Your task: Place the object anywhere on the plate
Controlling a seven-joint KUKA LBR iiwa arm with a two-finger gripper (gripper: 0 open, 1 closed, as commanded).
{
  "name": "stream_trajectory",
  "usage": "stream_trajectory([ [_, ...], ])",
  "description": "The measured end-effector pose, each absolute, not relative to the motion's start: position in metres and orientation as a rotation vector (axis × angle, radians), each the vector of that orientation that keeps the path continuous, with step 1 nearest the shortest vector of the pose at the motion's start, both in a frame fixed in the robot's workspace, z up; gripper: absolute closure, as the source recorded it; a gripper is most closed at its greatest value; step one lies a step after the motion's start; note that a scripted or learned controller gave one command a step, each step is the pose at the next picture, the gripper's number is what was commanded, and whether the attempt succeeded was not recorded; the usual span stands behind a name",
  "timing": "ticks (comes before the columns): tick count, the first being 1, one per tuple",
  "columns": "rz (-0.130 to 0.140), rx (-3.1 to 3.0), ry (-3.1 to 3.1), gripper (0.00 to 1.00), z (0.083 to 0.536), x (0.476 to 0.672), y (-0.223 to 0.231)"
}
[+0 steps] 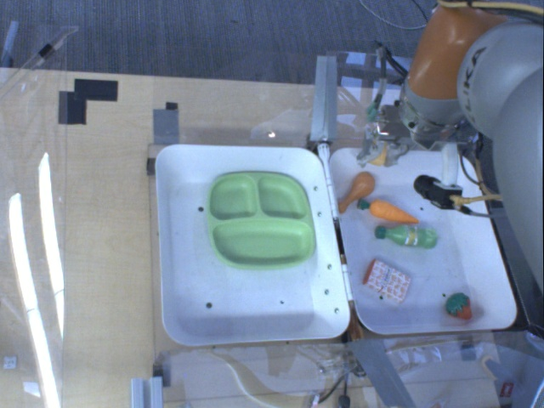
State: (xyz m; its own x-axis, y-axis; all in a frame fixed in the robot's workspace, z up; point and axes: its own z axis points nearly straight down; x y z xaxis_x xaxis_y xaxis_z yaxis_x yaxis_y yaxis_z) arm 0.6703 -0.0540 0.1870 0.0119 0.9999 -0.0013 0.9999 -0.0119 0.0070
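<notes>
The gripper (380, 145) hovers over the right bin's (489, 253) far-left corner. Whether its fingers are apart, I cannot tell. The green plate (259, 219) waits in the left bin (183, 270).

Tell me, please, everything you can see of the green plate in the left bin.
The green plate is a rounded rectangle of pale green, plastic by its look, moulded into three compartments: two smaller ones along its far edge and one wide one along its near edge. It lies flat and upright on the floor of the left bin, a little toward the far side. All three compartments hold nothing. Nothing touches the plate but the bin floor beneath it.
</notes>
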Motion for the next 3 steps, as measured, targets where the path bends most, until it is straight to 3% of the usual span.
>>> stream_trajectory([
  [1, 0.007, 2.03, 2.393, 1.0, 0.186, 0.67, 0.039],
  [2, 0.007, 1.87, 2.521, 1.0, 0.185, 0.636, 0.122],
  [3, 0.007, 1.872, 2.519, 0.0, 0.185, 0.636, 0.121],
])
